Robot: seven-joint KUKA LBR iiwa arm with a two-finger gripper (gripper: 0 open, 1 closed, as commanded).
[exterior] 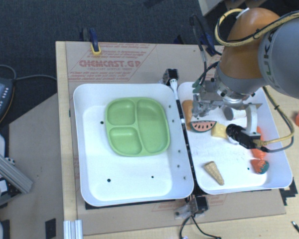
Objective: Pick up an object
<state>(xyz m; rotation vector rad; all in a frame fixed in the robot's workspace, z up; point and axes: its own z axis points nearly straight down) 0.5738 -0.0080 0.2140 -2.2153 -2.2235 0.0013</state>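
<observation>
Here the grey arm with its orange band reached in from the right and hung over the upper left part of the right-hand shallow white bin (276, 176). Its two-finger gripper (205, 108) pointed down close above the bin floor, just over a watermelon-slice toy with red flesh and a green rind (203, 126). Whether the claw stood apart or together could not be told, because the wrist and its cabling hid it from above. Nothing was seen held by it.

An orange carrot-shaped piece (188, 110) lay just left of the gripper, against the bin's left wall. A pale yellow wedge like cheese (219, 131) lay touching the watermelon slice on its right. A tan ice-cream-cone toy (215, 173) lay well apart, nearer the front of the bin. At the right side lay a small red and teal object (260, 164), too blurred to identify.

The left-hand shallow white bin (89, 178) held a light green divided plastic plate with three compartments (137, 126), lying flat in its upper half.
</observation>
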